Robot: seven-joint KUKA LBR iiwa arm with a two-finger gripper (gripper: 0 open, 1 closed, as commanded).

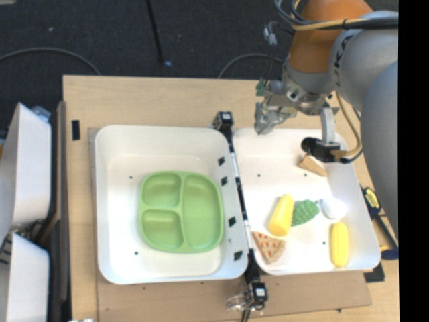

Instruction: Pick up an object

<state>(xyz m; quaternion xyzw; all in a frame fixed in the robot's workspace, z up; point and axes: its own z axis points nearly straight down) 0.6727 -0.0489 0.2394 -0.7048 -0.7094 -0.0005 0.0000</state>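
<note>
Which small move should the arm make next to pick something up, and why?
Probably move the gripper toward the near side of the right bin. It sits at the far edge, apart from the toys, and nothing shows between its jaws. The yellow corn lies nearest.

Wooden counter carries two white bins side by side, left bin and right bin, black clips along their shared edge, dark floor with cables across upper frame, white boxes far left.
</note>
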